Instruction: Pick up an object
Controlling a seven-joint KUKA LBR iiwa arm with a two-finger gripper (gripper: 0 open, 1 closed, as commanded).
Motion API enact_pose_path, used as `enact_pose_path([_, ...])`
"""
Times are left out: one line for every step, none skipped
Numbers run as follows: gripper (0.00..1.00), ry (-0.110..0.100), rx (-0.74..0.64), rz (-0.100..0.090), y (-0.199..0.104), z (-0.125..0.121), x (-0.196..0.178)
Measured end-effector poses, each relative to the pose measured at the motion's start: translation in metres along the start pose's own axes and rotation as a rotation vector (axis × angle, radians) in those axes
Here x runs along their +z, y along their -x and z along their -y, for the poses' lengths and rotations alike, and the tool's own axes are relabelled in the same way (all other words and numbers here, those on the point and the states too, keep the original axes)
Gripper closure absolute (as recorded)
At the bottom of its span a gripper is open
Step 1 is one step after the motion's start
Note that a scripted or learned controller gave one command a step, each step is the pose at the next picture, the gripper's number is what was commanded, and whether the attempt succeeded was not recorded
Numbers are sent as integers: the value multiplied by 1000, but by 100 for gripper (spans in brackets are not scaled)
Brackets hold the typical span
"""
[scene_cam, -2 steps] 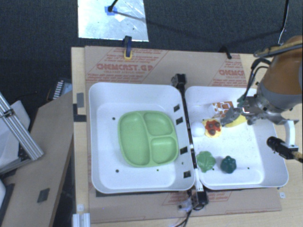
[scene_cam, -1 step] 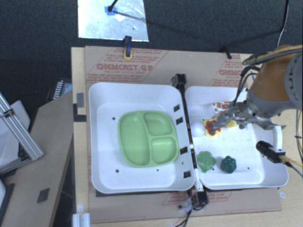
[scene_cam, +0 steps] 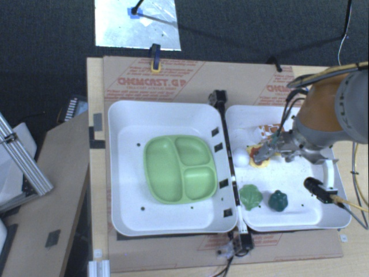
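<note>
The arm (scene_cam: 328,111) enters from the right edge of the frame, its orange band above the right bin (scene_cam: 300,221). The gripper (scene_cam: 266,152) is lowered into the left-centre part of that bin, directly over a small yellow-and-orange object (scene_cam: 258,156). Whether the gripper is open, closed or gripping that object cannot be determined; the object lies at the gripper tip, but contact is not resolvable. A white ball (scene_cam: 240,158) rests just left of the gripper, near the bin's left wall. A light green object (scene_cam: 251,196) and a dark green object (scene_cam: 278,201) lie side by side, slightly apart, near the bin's lower edge. The left bin (scene_cam: 124,172) holds a green divided plate (scene_cam: 179,169) with three compartments, positioned near the bin's centre. Both bins sit on a cardboard sheet (scene_cam: 173,79) printed with red lettering.
</note>
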State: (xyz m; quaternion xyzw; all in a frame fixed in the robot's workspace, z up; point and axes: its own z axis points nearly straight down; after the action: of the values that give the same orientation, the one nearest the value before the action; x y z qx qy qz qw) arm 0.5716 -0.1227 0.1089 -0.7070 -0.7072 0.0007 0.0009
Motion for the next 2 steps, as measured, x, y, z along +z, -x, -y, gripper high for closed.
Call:
enact_pose_path([100, 5, 0, 1, 0, -1, -13])
enact_pose_path([100, 9, 2, 2, 10, -1, -73])
